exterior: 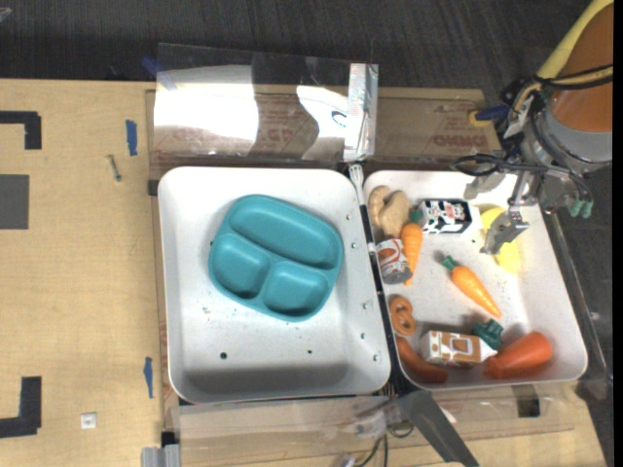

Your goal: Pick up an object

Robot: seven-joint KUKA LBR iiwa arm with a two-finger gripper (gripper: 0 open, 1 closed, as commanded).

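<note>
No print on the cardboard (292, 129) reads clearly.

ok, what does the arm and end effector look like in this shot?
The arm is grey with an orange band and a yellowish section above it. Blue and yellow cables bundle at the wrist. The end effector is small, metallic grey hardware with a teal-tipped fitting on its side.

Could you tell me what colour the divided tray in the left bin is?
Teal; the tray shows clearly in the camera view.
</note>
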